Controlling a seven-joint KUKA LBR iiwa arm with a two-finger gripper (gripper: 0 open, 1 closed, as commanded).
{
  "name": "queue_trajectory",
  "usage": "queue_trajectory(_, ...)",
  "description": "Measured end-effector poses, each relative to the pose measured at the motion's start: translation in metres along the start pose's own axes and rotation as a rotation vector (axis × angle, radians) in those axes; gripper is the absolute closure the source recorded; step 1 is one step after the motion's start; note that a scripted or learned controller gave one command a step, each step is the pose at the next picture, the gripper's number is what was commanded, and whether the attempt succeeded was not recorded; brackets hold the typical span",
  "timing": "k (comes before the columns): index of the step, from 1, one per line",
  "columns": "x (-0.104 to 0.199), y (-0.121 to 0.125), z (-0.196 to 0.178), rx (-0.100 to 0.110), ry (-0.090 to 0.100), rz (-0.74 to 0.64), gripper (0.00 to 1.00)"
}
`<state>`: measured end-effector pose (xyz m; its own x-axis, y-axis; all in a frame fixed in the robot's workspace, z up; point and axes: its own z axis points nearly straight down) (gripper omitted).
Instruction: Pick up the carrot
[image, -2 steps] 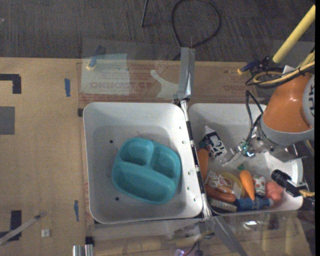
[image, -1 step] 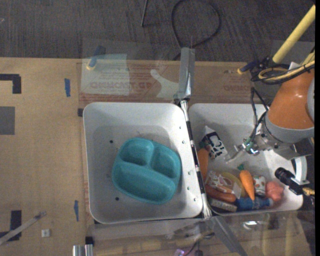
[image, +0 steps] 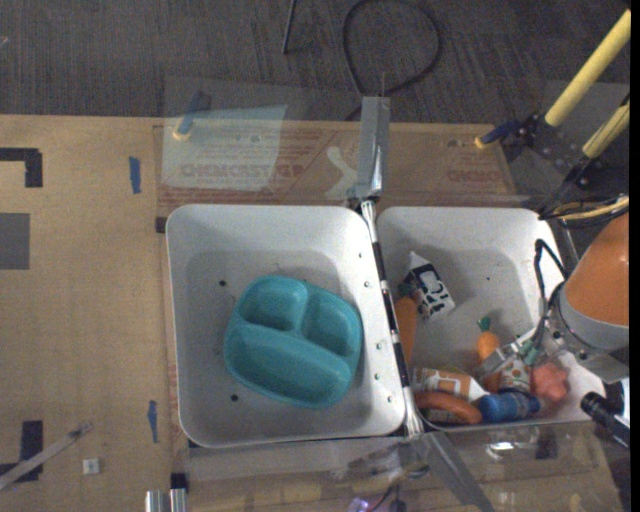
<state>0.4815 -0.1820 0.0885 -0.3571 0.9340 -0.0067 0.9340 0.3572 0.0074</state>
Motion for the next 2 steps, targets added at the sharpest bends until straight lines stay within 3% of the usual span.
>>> queue_trajectory(1, -0.003, 0.001, -0.011, -0.008, -0.005, 0.006, 1.0)
queue_trajectory(2, 0.04, 0.016, -0.109, 0.006, 0.005, 0.058, 1.0)
